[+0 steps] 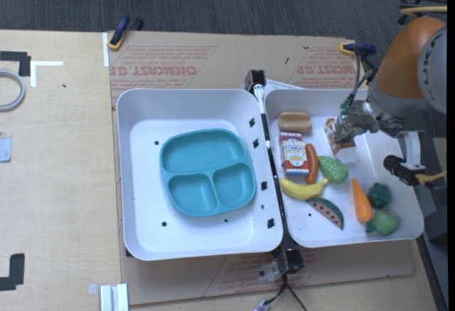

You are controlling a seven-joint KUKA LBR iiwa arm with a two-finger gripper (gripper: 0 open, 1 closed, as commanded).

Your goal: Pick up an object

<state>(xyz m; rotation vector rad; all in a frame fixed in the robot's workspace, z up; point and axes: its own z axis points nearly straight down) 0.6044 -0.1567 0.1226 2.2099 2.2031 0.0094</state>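
Two white bins (135, 181) — one teal three-section tray (207, 171), one glossy banana (304, 188) — gripper (346, 130) jaw state unclear.

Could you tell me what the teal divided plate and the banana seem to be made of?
The teal divided plate looks like moulded plastic, matte to satin: one even colour, rounded compartment walls. The banana seems a plastic toy: flat yellow, smooth, slightly shiny, though rubber or foam cannot be ruled out.
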